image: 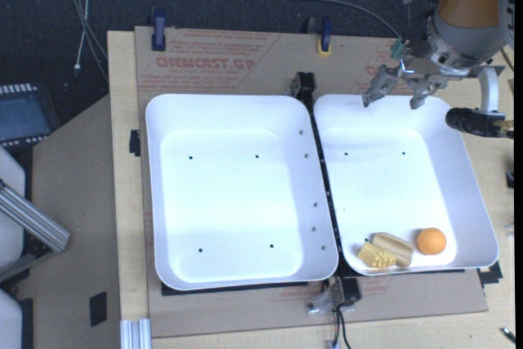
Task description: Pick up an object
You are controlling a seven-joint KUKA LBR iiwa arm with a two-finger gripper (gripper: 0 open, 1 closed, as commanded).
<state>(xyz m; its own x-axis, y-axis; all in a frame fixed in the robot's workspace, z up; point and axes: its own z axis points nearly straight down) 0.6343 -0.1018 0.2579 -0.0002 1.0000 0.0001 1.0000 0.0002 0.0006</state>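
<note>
Arm comes in from the top right, grey with the orange band sitting above the wrist. The gripper (396, 97) hangs at the far right of the scene, pointing down, fingers (376, 91) spread apart with nothing between them.

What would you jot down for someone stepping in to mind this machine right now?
Gripper: open, nothing between its fingers, hanging over the far rim of the right bin.
Things: an orange ball, a tan roll-shaped piece and a small yellow corn-like piece sit together at the near edge of the right bin. The left bin is beside it.
Done: nothing picked up yet.
Left: bring the gripper across to the near edge, come down on one thing, close and lift. The ball stands a little apart from the other two, so it is probably the easier pick.
</note>
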